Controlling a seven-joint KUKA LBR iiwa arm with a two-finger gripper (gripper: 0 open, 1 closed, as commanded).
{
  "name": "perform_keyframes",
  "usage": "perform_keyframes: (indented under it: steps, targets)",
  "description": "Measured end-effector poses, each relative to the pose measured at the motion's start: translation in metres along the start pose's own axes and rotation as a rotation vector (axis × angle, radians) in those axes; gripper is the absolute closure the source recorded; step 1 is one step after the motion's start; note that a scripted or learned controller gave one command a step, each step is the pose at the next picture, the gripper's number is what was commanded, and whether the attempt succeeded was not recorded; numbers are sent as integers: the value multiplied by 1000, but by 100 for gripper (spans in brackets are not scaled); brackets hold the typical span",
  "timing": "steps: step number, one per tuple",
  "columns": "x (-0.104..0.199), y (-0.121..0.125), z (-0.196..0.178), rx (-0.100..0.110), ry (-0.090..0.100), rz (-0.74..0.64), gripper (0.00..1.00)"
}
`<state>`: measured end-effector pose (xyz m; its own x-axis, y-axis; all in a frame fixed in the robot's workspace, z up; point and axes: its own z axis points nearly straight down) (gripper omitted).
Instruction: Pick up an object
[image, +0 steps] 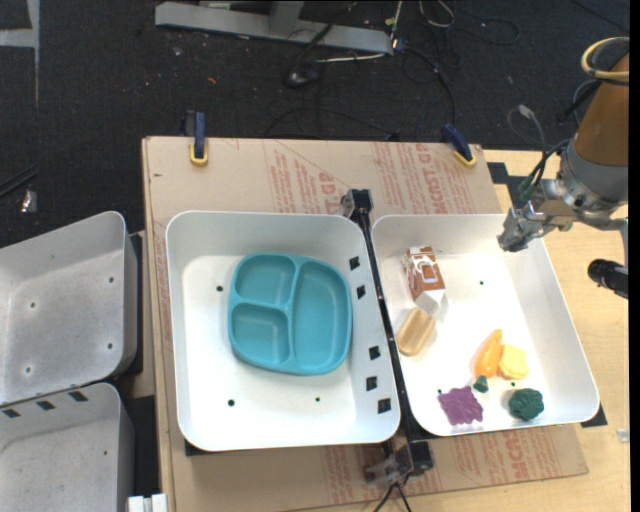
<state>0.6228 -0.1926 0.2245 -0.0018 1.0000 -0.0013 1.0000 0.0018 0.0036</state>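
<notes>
The right bin (520, 285) holds several small objects. A brown and white carton (424, 274) lies near its left wall, with a tan bread-like piece (416, 331) just below it. An orange and yellow toy (500, 357), a purple bunch of grapes (460, 405) and a dark green piece (526, 403) sit toward the front. My gripper (517, 234) hangs over the bin's far right corner, well apart from all of these objects, and nothing shows between its fingers.
The left bin (200, 400) holds a teal divided plate (291, 312). Black clips (360, 204) join the two bins along the middle wall. Spare white bins (60, 300) lie off the bench at the left. Clamps (199, 138) hold the board's far edge.
</notes>
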Motion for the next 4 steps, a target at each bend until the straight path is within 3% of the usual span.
perform_keyframes:
  steps: [4]
  targets:
    - [191,-45,-14,6,2,-3,100]
